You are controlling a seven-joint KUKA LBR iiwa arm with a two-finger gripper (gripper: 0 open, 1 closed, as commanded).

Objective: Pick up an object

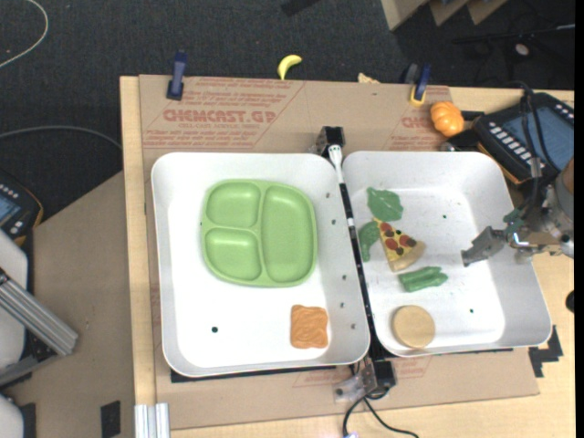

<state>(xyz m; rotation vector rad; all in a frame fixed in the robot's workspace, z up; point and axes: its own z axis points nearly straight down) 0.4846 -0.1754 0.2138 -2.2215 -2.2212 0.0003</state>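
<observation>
My gripper [481,245] hangs over the right side of the right bin [474,185], with the arm reaching in from the right edge. It is well apart from the objects in that bin. Left of it lie a pizza slice [400,245], a green leaf piece [384,203], a smaller green piece [369,240] and a green pod [422,279]. A tan round disc [413,326] rests near the bin's front edge.
The left bin [173,245] holds a green divided plate [260,233] and an orange piece [309,326] at its front right. Outside the bins lie an orange fruit [446,117] and a yellow banana [289,64]. Blue clamps [176,76] grip the board's back edge.
</observation>
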